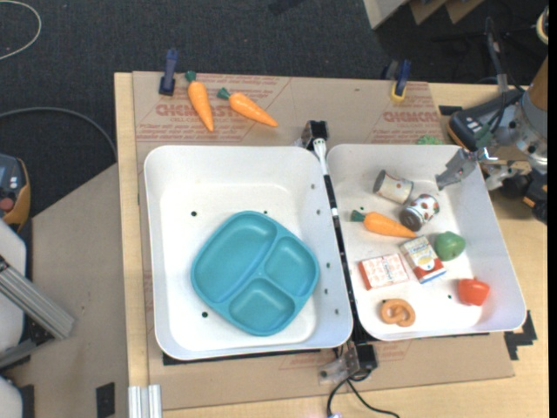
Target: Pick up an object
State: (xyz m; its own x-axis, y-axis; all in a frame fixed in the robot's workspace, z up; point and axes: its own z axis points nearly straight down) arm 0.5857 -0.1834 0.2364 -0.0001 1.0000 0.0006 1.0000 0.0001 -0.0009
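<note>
My arm (pixel 522 129) is cut off by the right edge. My fingers (pixel 456 169) are too blurred to resolve separately. Labels on the two small cartons (pixel 402 265) are too small to read.

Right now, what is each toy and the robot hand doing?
Teal three-compartment plastic plate: flat in the left bin.
Orange toy carrot: lying in the right bin.
Small tin can: on its side.
Two orange carrots: outside the bins.
End effector: over the right bin's edge, holding nothing.
</note>
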